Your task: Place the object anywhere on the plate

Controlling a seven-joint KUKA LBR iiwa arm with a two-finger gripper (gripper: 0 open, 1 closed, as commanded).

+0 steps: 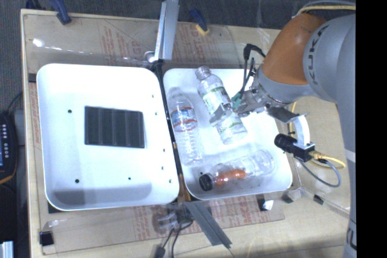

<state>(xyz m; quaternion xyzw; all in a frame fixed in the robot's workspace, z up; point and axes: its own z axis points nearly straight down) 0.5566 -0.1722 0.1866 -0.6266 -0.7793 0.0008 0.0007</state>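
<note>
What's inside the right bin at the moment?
Three clear plastic bottles lie in the right bin: white-capped, red-labelled, and dark-capped. The gripper covers part of the white-capped one.

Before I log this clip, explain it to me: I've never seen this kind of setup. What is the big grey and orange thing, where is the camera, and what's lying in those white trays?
One camera looks down at a slant on a bench with two shallow white bins side by side. The grey and orange shape is a robot arm reaching in from the right; a program drives it. Its claw sits low over the right bin, close against an upright-lying clear plastic bottle. I cannot tell whether the bottle is actually gripped. Beside it lies a second clear bottle with a red and blue label, and along the bin's near edge a third bottle on its side, with a dark cap and an orange label. The left bin holds a dark rectangular panel.
</note>
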